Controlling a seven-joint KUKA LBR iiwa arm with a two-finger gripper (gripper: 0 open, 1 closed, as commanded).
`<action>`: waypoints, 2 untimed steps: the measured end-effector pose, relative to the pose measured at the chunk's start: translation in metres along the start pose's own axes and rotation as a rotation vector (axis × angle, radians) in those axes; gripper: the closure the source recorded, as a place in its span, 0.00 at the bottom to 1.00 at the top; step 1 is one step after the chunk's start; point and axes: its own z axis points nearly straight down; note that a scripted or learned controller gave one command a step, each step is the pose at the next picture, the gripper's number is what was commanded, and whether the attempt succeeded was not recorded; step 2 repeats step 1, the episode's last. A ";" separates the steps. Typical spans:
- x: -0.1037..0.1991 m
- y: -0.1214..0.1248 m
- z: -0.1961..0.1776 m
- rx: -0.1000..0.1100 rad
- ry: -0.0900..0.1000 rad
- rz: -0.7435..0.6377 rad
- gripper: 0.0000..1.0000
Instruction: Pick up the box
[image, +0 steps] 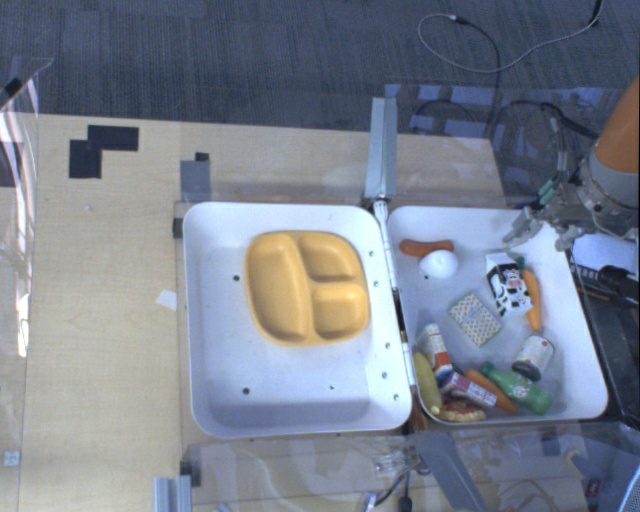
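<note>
The box (474, 318) is small, flat and grey with a fine check pattern. It lies tilted in the middle of the right bin (590, 350). Just beyond it stands a black-and-white cow-print carton (508, 288). My gripper (541, 230) hangs over the bin's far right corner, up and to the right of the box and well apart from it. Its fingers are open with nothing between them. The orange band (618, 140) of the arm is at the right edge of the view.
Around the box lie a white ball (438, 264), a red sausage (426, 246), a carrot (533, 300), a small can (534, 354), a green bottle (520, 388), a banana (427, 382) and packets. The left bin (215, 330) holds a yellow divided tray (305, 286).
</note>
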 end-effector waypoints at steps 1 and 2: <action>0.092 -0.027 0.054 0.000 0.001 -0.148 0.00; 0.092 -0.027 0.054 0.000 0.001 -0.148 0.00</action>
